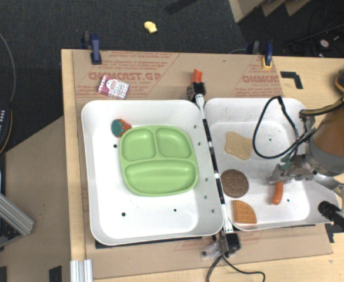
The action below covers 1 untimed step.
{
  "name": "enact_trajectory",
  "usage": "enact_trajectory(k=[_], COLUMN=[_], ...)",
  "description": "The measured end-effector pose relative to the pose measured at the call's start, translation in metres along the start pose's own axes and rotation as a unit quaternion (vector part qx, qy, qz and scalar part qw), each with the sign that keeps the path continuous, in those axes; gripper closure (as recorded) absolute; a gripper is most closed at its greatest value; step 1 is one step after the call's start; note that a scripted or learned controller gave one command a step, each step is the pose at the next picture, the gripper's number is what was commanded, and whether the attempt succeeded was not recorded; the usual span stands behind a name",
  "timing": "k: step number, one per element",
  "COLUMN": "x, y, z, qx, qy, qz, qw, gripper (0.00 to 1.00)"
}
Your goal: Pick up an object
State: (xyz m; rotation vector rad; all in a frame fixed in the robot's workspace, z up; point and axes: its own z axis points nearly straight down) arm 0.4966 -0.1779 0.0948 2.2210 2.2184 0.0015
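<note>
Carrot-like orange stick (276, 194) lies on the floor of the right bin (266, 107), just below the gripper (289, 172), likely the pick target. Whether the gripper is open or closed I cannot tell. Thin and round, the stick could roll or slip aside, leaving the gripper closing on nothing

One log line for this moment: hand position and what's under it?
hand: over right white bin | directly above small orange carrot-like stick | grip on it: not visible | green divided plate: left bin
</note>
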Motion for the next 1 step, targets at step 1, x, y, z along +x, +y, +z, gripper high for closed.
enact_trajectory(k=[1], x=[0.0276], y=[0.0821], z=[-0.0676], qx=[-0.005], qy=[-0.001], qz=[-0.004], qw=[1.0000], gripper=[1.00])
